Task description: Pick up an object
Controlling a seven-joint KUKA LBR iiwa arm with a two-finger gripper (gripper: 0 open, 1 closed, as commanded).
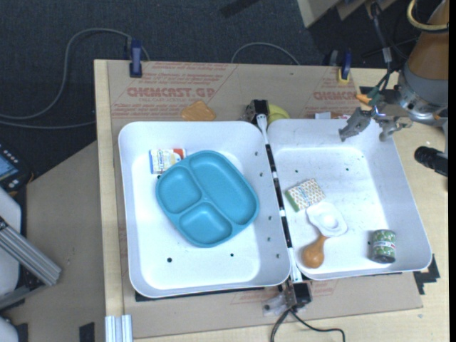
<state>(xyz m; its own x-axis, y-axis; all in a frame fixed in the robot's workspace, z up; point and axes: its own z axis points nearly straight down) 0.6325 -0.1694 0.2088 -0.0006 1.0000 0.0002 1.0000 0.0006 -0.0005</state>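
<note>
Nearest, the spoon (322,234) and can (382,246) lie low in the right bin (399,191), beside a packet (305,193). Spread and holding nothing, the hand (370,125) hovers over the far rim; descending there risks clipping the wall.

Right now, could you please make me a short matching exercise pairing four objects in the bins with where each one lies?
Things:
1. blue divided plate
2. small green can
3. checkered packet
4. small carton

Places:
A. right bin, near corner by the right wall
B. left bin, at the far edge of the plate
C. left bin, middle
D. right bin, near the wall between the bins

Pairs: 1-C, 2-A, 3-D, 4-B
</note>
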